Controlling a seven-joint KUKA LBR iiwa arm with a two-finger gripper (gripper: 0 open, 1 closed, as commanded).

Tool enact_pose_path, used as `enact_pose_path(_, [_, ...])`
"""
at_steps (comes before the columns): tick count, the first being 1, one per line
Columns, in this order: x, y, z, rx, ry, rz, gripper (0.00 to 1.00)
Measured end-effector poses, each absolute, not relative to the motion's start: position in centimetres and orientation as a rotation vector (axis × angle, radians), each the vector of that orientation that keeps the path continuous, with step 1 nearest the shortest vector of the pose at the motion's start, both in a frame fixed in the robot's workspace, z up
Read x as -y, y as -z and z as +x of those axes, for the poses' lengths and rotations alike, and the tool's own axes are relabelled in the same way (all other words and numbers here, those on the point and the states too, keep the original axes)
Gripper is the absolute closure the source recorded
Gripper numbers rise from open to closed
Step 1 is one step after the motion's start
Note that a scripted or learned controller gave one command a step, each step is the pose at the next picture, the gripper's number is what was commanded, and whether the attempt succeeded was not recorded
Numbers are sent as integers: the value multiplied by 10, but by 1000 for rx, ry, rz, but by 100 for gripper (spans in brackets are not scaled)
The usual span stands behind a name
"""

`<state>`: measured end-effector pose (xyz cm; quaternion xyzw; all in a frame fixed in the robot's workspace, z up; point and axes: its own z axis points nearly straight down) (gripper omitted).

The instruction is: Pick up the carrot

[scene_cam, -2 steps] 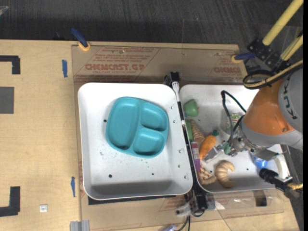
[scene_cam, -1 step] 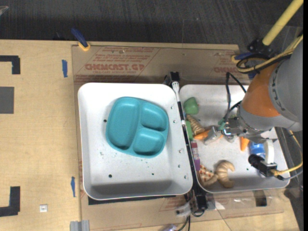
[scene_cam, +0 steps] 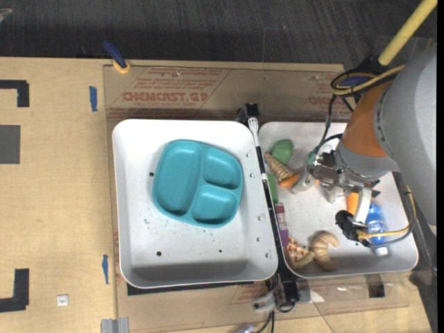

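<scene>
Now tool [scene_cam: 326,186] mid right bin [scene_cam: 402,255], carrot [scene_cam: 290,181] beside.

the carrot [scene_cam: 290,181] is a small orange piece lying flat in the right bin [scene_cam: 409,252], just left of the gripper [scene_cam: 310,179], apparently touching its fingertips.

Single fixed camera, mounted above the surface [scene_cam: 55,207], looking down at a slant from moderate height. Both white bins fall within frame: the left bin [scene_cam: 132,207] near centre, the right bin [scene_cam: 399,255] toward the right edge. Dark floor [scene_cam: 208,12] runs beyond the surface's far edge.
</scene>
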<state>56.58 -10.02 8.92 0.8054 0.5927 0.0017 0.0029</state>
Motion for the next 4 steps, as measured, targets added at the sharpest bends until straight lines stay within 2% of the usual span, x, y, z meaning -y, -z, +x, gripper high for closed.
enact_pose_path(1, [108,-88,624,-1568,22,2731,0])
enact_pose_path(2, [185,-88,609,-1847,-6,2544,0])
enact_pose_path(3, [184,-89,552,-1768,-6,2596,0])
enact_pose_path(4, [195,-92,497,-1957,-58,2447,0])
